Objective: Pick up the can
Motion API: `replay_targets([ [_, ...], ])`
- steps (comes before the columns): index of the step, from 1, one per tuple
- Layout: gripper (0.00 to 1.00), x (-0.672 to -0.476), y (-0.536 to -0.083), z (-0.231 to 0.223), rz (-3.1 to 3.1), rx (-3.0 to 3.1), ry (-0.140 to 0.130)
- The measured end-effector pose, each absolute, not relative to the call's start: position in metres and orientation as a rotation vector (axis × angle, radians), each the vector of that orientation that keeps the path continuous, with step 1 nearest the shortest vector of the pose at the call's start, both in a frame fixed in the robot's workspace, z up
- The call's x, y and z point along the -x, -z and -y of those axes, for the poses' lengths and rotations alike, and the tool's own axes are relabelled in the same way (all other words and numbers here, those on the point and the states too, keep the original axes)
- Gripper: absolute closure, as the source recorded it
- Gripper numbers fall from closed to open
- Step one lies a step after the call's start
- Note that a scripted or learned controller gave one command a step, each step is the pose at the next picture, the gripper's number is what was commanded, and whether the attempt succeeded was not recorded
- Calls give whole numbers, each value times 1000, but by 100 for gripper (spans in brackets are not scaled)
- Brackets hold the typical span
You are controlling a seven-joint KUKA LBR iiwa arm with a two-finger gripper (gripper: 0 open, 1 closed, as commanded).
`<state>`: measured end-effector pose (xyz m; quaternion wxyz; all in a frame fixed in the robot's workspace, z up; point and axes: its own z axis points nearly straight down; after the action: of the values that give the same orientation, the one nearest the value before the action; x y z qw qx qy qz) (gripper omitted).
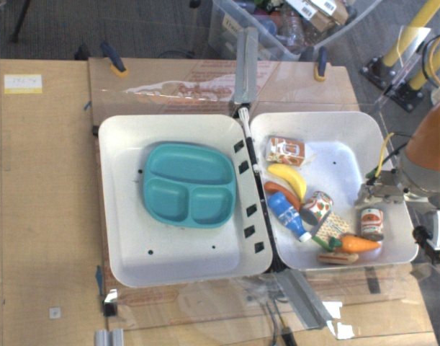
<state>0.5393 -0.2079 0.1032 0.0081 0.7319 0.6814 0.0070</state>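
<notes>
Two cans are in the right bin (349, 132). One small can (371, 223) with a dark red label stands upright near the bin's right wall. The other can (317, 208), with a red and white label, lies tilted in the middle of the bin. My gripper (380, 194) reaches in from the right and hangs directly over the upright can, its lower end just at the can's top. Whether it touches that can is hidden from this angle.
The right bin also holds a banana (289, 179), a blue bottle (288, 215), a carrot (358, 244), a red-and-white packet (286, 150) and a patterned box (333, 227). A teal divided plate (188, 184) lies in the left bin (126, 244). A divider rail (248, 186) separates the bins.
</notes>
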Motion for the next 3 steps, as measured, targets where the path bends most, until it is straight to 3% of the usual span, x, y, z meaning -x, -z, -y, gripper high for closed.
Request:
replay_targets([
  [1, 100, -610, -225, 168, -2105, -2328, -2],
  [2, 0, -610, -225, 167, -2106, -2328, -1],
  [3, 0, -548, -108, 185, -2362, -2069, -2],
])
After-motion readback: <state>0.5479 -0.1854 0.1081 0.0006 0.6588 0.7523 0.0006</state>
